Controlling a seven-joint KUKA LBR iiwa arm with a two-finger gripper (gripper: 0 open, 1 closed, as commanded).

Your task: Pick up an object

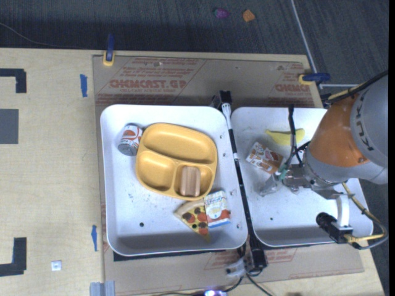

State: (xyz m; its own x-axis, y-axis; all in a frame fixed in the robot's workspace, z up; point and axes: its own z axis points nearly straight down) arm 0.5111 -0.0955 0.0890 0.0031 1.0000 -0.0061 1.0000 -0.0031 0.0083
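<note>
Low in the right-hand shallow white bin point(290, 236), the arm's two-finger gripper point(270, 187) points toward the bin's left side; whether it is open or shut cannot be told at this size, and nothing can be seen held in it. Behind it, the grey arm with its orange band point(338, 137) reaches in from the right edge.

Just up and to the left of the gripper, very near its tip, lies a small white and orange printed snack packet point(264, 156); whether the two touch cannot be told. Beyond the packet, toward the bin's far wall, lies a yellow banana-like object point(285, 135), partly hidden by the arm.

A black divider strip point(233, 159) runs between the two bins. In the left-hand white bin point(114, 184), well apart from the gripper, sits a yellow plastic divided tray point(166, 156) with a brown sausage-like piece point(189, 180) in its lower right compartment. A small red and white drinks can point(129, 139) lies on its side against the tray's upper left edge. Just below the tray are a toy pizza slice point(193, 216) and a small blue and white carton point(216, 207), touching each other.

Both bins rest on a brown cardboard sheet point(185, 76) on the pale wooden bench point(46, 165).
</note>
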